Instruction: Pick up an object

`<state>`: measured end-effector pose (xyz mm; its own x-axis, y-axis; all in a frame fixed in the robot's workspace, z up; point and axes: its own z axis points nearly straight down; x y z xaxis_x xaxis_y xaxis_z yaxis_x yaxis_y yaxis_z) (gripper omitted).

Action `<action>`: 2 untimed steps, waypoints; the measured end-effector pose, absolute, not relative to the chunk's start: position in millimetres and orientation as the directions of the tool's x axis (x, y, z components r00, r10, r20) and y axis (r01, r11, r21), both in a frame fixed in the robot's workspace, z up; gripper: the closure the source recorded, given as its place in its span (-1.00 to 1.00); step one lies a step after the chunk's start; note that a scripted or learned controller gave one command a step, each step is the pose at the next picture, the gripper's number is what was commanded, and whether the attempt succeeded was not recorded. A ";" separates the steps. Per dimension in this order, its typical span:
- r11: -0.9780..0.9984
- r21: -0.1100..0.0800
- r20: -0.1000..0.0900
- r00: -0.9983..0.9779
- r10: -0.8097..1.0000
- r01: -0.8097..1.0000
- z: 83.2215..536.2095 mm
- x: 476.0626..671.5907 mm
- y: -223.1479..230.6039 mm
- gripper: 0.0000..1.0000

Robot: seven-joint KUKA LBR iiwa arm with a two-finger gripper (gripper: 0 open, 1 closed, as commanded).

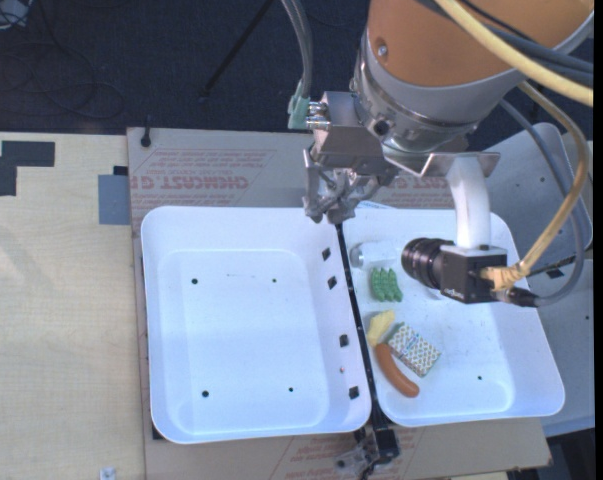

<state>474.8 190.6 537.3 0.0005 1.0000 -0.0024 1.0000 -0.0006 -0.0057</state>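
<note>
My gripper [331, 206] hangs above the back end of the divider between the two bins, with nothing visible between its dark fingers. The right bin [501, 388] holds several small objects near its left wall. A green ridged piece [386, 284] lies below a small clear rounded item [361, 256]. Further forward sit a yellow piece [381, 325], a patterned blue-and-white block [415, 349] and an orange sausage-shaped object [396, 370]. All of them lie in front of the gripper and slightly to its right.
The left bin [241, 328] lies beside the right one, split by a black-clipped divider [346, 318]. A black cylindrical unit with a white bracket [451, 265] juts over the right bin's back. Cardboard [211, 173] lies under the bins.
</note>
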 end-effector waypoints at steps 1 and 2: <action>0.007 -0.009 -0.003 -0.007 1.000 1.000 546.6 475.5 193.0 1.00; 0.013 -0.014 -0.005 -0.013 1.000 1.000 555.6 475.6 193.7 1.00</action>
